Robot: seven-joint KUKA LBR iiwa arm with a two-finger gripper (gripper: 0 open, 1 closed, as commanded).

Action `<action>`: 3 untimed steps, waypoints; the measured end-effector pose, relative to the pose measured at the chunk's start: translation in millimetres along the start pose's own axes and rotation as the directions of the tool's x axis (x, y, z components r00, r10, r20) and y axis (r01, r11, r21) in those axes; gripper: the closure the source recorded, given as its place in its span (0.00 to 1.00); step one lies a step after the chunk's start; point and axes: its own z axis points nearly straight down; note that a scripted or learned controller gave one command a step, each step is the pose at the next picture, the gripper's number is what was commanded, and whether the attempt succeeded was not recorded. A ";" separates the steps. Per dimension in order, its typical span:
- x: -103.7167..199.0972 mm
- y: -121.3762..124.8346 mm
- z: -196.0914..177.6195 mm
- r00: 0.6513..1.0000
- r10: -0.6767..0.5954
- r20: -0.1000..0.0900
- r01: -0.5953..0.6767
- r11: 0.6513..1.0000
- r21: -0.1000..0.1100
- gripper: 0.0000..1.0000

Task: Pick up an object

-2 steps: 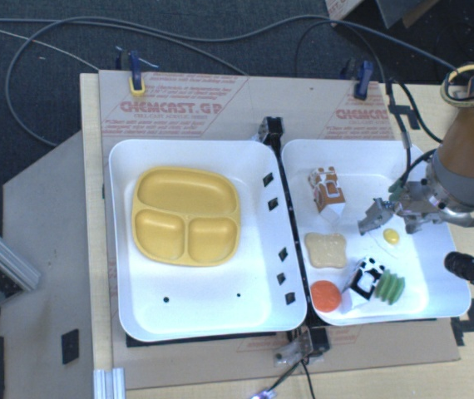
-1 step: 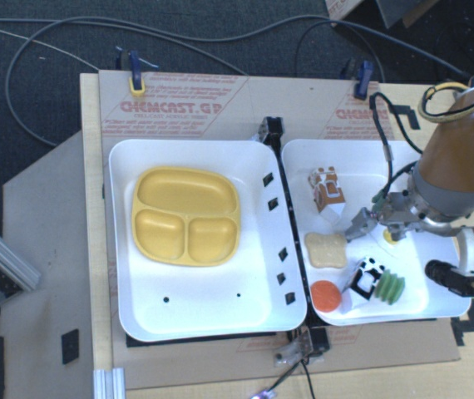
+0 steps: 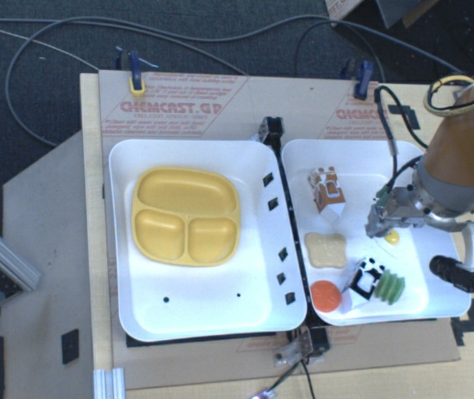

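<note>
Your gripper (image 3: 384,225) is low in the right bin (image 3: 403,306), right beside a small yellow object (image 3: 392,238) — whether it's clenched or released, you can't tell from up here. Nearby lie a pale, bread-shaped slab (image 3: 326,249), a round orange-red piece (image 3: 326,294), a ridged green object (image 3: 389,287) against a black-and-white one (image 3: 367,276), and a brown-and-white toy (image 3: 328,188) farther back. Over in the left bin (image 3: 129,248) — a smooth yellow divided tray (image 3: 185,214), three rounded compartments.
</note>
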 end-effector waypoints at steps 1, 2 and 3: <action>-8.7 -5.0 -55.0 1.000 0.000 0.003 0.000 1.000 -0.006 1.00; -8.8 -3.8 -80.7 1.000 -0.001 0.003 0.001 1.000 -0.005 1.00; 46.0 -12.6 -87.2 1.000 -0.006 -0.002 0.006 1.000 0.001 1.00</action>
